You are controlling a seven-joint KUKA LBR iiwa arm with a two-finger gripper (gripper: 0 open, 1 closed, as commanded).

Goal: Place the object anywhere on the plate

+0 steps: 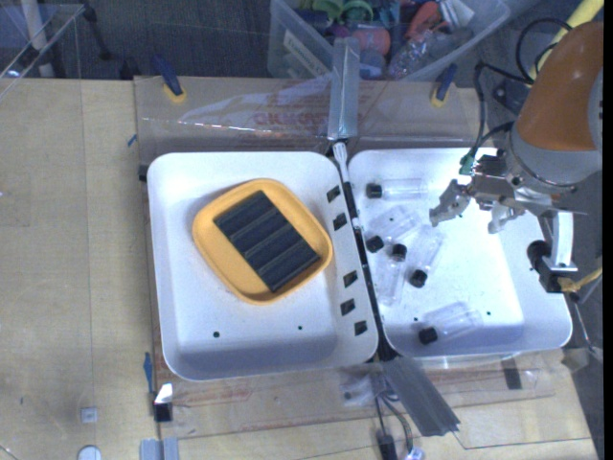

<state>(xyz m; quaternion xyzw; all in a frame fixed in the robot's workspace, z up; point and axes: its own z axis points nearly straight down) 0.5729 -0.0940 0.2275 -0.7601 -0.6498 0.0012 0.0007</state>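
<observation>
From three o'clock the grey arm (565, 94), with its orange band, reaches over the right-hand bin (498, 329), bent down at the wrist. We see its gripper (471, 209) hanging above the bin's upper right part, the two fingers (446, 205) spread apart with nothing between them.

In the left-hand bin (182, 343) lies the plate (213, 242), a yellow-orange dish, roughly square with rounded corners and turned askew. A dark ribbed slab (266, 241) lies on it and covers most of its middle.

Below and to nine o'clock of the gripper we see several small clear plastic vials with black caps scattered on the right bin's white floor: one (395, 190) near the top edge, a loose cluster (397, 247) by the divider, and one (446, 322) lying toward six o'clock. All lie apart from the gripper, well away from the plate.

Both bins are smooth, shallow and white with rounded corners, set on a pale wooden bench (67, 257). Reddish lettering on a clear sheet (278, 118) at twelve o'clock of the left bin is too blurred for us to read. At twelve o'clock a clear tub (383, 17) holds a jumble of coloured items.
</observation>
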